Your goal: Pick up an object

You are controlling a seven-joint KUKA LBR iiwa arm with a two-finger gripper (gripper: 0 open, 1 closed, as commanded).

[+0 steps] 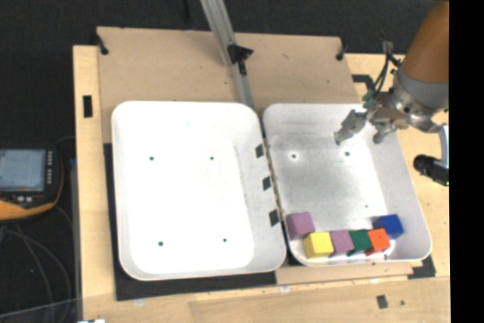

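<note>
Small coloured blocks crowd the near edge of the right shallow white bin, likely slid there against its wall. The pincer hovers over the bin's far part with its prongs spread, grasping nothing.

KUKA arm, grey and orange, entering from right.
Orange band is broad, rounded, glossy; grey wrist section sits below it, ending in a pale metal flange. Dark cables, one greenish, run down the wrist's left side. Gripper is light grey metal with two slim fingers. Small markings unreadable.
</note>
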